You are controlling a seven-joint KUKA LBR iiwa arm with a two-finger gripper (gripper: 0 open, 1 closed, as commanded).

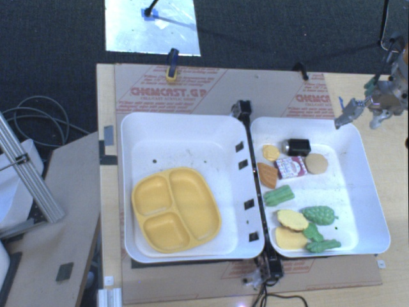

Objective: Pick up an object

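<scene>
Above right bin's (372, 190) far corner: gripper (362, 114) hovering w/ fingers spread, nothing between. Toy food (293, 167) heaped inside same bin, untouched. Yellow tray (175, 208) in left bin. Likely pre-descent pose.

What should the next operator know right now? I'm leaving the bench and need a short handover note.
Gripper: open, holding nothing, hovering over the upper right corner of the right bin.
Right bin holds the small items: a black block, a red and white packet, a round tan piece, green toy vegetables and yellow pieces near the front.
Left bin holds a yellow divided tray.
Done: nothing picked up yet.
Left: lower into the right bin, close on one item and lift it.
</scene>
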